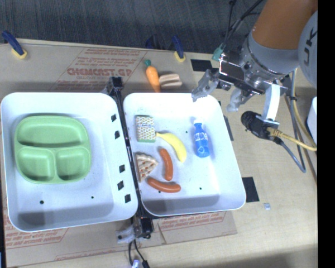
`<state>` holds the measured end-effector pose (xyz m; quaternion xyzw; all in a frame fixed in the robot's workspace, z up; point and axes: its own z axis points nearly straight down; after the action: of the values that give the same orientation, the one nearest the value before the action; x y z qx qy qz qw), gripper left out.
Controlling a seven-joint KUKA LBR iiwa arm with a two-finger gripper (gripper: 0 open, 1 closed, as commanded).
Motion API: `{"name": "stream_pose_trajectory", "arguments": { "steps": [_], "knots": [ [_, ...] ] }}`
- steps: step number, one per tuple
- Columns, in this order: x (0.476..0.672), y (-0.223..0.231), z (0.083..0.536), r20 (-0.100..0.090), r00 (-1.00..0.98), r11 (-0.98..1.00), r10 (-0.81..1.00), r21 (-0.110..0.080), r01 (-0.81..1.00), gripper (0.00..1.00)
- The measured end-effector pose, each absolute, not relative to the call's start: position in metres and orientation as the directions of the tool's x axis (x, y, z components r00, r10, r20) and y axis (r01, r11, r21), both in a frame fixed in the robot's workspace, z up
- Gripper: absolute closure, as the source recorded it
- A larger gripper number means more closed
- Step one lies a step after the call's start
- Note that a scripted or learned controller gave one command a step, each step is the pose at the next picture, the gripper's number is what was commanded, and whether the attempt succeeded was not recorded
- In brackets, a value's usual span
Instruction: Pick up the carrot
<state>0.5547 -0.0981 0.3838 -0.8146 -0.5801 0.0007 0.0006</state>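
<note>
Carrot [152, 76] lay outside right bin [229, 149], beyond far rim, left of gripper [219, 96]; long axis near-far; fingers spread wide, empty.

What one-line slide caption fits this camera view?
Open two-finger gripper hovers over the right white bin's far corner; the small orange carrot lies outside on cardboard.

A robot gripper [219, 96], fingers spread and holding nothing, hangs over the far right corner of the right bin [226, 169], while the carrot [152, 76] lies outside on the cardboard [95, 66] behind it, beside a hot dog bun [170, 81].
</note>
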Motion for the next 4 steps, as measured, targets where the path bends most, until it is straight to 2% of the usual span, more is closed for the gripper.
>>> {"name": "stream_pose_trajectory", "arguments": {
  "steps": [1, 2, 3, 4],
  "knots": [
    [0.603, -0.101, 0.199, -0.001, 0.409, -0.409, 0.913, -0.007, 0.913, 0.00],
    [0.655, -0.152, 0.090, -0.002, 0.556, -0.556, 0.831, -0.006, 0.831, 0.00],
    [0.570, -0.122, 0.091, -0.003, 0.605, -0.605, 0.796, -0.007, 0.796, 0.00],
    [0.638, -0.046, 0.192, -0.001, 0.725, -0.725, 0.689, -0.005, 0.689, 0.00]
  ]
}}
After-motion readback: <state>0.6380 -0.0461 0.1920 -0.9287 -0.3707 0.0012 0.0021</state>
